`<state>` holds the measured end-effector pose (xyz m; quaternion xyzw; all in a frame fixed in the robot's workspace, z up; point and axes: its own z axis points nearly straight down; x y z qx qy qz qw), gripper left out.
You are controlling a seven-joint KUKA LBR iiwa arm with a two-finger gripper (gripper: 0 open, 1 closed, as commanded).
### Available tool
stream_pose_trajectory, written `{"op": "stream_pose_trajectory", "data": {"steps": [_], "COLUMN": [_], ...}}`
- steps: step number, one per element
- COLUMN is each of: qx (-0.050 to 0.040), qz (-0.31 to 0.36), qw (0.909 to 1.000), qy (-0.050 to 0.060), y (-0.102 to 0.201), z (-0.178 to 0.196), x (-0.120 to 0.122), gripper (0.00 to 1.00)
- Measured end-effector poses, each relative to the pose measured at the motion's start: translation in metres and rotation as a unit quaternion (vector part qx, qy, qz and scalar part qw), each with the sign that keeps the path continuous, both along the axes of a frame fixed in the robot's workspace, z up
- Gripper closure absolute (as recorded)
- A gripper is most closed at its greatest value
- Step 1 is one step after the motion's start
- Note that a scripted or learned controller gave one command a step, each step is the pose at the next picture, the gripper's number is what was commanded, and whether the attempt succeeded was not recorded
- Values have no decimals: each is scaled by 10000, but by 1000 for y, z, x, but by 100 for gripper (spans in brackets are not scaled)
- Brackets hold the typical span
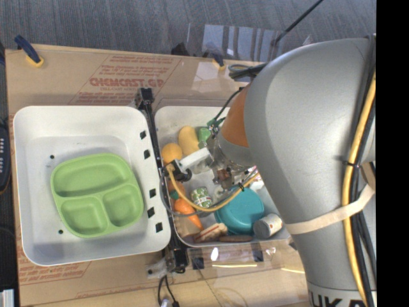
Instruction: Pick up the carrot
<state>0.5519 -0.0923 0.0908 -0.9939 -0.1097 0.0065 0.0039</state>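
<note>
carrot (186, 208): lies low in right bin (167, 115), crowded by toys | we judge it light, stiff, smooth; take mid-body across width | fingers: we cannot tell

1. Carrot (186, 208): orange, short and tapered, partly hidden under the clutter around it.
2. Lies flat in the right bin, near that bin's left wall, toward the lower left corner.
3. Thick rounded end toward 10 o'clock, thinner end toward 4 o'clock.
4. Rests free on the bin floor, not lifted, with nothing clamped on it.
</note>
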Motion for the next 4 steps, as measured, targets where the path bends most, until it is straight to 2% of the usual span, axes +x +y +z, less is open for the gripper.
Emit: {"op": "stream_pose_trajectory", "data": {"steps": [1,2,3,4], "qx": [6,7,-16,-16], "qz": [27,171,138,138], "qw": [10000,9998,9999,9999], "qy": [1,-62,-16,-16], "y": [1,91,87,87], "z": [0,104,101,100], "x": [-31,46,43,43], "gripper": [0,0,0,0]}}
